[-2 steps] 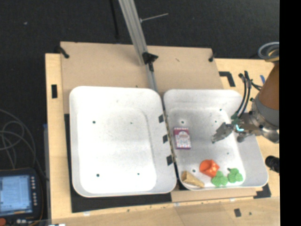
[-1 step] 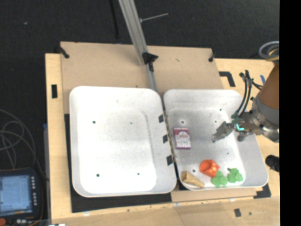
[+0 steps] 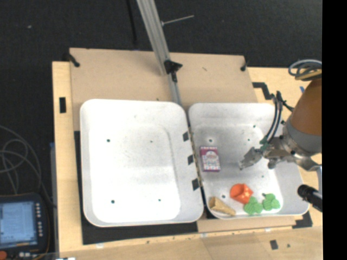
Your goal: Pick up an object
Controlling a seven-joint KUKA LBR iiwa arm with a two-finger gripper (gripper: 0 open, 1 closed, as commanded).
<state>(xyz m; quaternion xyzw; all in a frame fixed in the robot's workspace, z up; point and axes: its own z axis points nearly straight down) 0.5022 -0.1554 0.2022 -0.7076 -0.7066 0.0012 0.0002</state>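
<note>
Right bin (image 3: 227, 118): you see purple carton (image 3: 210, 159) upright in frame, label unreadable; end effector (image 3: 250, 159) beside it, grip state unclear.

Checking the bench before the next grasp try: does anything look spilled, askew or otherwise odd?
Nothing stands out. The purple carton, orange toy, green toy and tan wedge lie loose in the right bin, with the gripper above it.

Robot lab: bench (image 3: 65, 145), twin white bins (image 3: 135, 161).

Even overhead light, soft, grainy
</note>
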